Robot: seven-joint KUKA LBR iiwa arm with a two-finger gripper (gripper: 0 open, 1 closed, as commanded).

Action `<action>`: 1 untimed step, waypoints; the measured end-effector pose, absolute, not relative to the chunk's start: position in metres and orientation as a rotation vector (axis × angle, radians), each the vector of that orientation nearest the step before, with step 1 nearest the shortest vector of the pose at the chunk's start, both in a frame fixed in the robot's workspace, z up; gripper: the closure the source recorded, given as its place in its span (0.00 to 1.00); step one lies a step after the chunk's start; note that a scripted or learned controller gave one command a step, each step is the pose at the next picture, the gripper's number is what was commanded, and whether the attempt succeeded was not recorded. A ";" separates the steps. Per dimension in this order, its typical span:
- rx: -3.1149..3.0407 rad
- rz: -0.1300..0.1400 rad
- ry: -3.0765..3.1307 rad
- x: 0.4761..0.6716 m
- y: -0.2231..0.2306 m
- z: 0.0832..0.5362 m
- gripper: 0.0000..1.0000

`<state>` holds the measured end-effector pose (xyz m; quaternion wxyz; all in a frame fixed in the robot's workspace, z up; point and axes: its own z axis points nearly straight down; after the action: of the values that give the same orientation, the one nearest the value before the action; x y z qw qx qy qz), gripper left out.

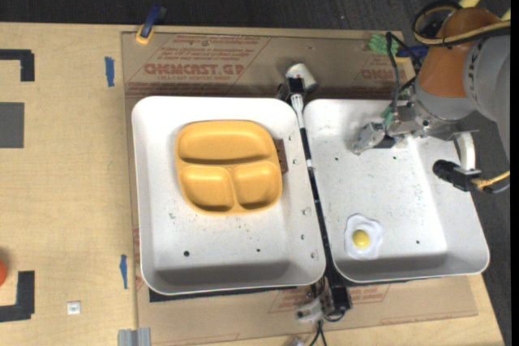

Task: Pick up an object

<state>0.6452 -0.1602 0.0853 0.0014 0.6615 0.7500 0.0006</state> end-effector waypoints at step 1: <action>2.081 0.002 2.350 0.667 -0.140 0.085 0.00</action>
<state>0.6673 -0.1395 0.0854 0.0013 0.6630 0.7486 0.0008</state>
